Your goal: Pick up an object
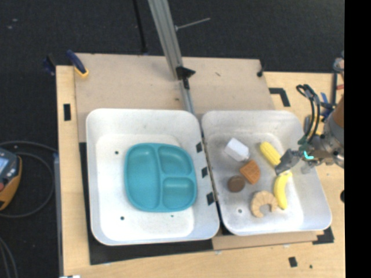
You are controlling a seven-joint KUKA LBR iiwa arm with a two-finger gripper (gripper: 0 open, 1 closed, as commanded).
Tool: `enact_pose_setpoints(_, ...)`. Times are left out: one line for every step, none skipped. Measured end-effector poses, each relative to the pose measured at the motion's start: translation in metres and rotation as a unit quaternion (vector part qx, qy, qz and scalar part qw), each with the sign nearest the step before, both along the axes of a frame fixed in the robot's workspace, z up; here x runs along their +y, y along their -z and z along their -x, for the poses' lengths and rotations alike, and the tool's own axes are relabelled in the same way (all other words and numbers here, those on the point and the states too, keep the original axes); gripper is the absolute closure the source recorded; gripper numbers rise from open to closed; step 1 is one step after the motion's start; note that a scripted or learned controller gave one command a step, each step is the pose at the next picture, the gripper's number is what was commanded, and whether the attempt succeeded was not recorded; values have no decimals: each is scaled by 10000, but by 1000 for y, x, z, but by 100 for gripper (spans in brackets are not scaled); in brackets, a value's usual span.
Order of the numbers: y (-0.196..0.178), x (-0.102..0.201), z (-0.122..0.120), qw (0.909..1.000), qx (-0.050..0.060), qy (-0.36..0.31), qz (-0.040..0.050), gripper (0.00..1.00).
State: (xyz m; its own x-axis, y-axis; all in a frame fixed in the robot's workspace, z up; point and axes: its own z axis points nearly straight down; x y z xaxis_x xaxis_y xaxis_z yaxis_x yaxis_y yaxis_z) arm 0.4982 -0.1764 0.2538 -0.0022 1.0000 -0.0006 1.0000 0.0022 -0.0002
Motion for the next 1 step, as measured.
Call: enact_pose_setpoints(-1, 0, -1, 10000, -12, -2, 3, 0)
